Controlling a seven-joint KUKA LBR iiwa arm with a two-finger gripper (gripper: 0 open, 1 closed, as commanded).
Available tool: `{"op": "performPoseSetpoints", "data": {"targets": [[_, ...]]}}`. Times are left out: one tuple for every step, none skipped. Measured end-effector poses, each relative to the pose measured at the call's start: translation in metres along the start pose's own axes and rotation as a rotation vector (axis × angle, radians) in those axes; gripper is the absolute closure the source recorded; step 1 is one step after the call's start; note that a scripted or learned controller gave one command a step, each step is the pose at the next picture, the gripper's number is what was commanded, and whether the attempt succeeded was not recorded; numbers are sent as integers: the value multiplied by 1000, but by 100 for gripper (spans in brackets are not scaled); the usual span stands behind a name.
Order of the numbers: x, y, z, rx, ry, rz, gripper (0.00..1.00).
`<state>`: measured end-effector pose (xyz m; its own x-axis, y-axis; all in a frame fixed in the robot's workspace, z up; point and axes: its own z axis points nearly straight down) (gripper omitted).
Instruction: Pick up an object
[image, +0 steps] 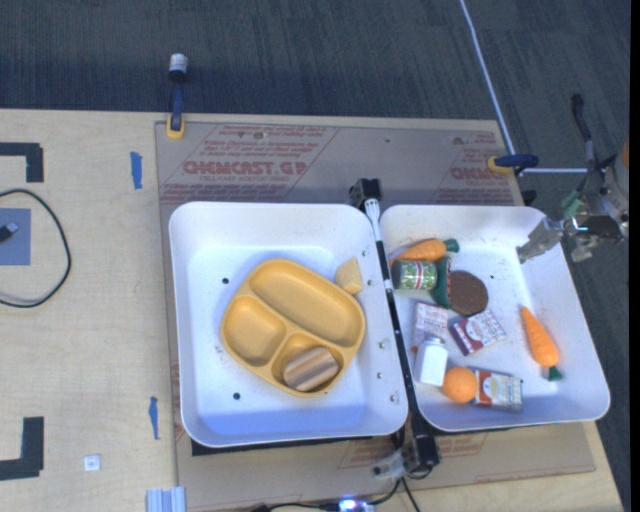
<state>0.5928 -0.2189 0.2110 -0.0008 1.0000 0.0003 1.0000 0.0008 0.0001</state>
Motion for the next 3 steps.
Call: {"op": "performPoseSetpoints", "data": {"targets": [[19,-33,125,-2,0,0,0],[54,-100,125,-2,1,1,0],[53,-98,114,-10,-4,2,100]]}}
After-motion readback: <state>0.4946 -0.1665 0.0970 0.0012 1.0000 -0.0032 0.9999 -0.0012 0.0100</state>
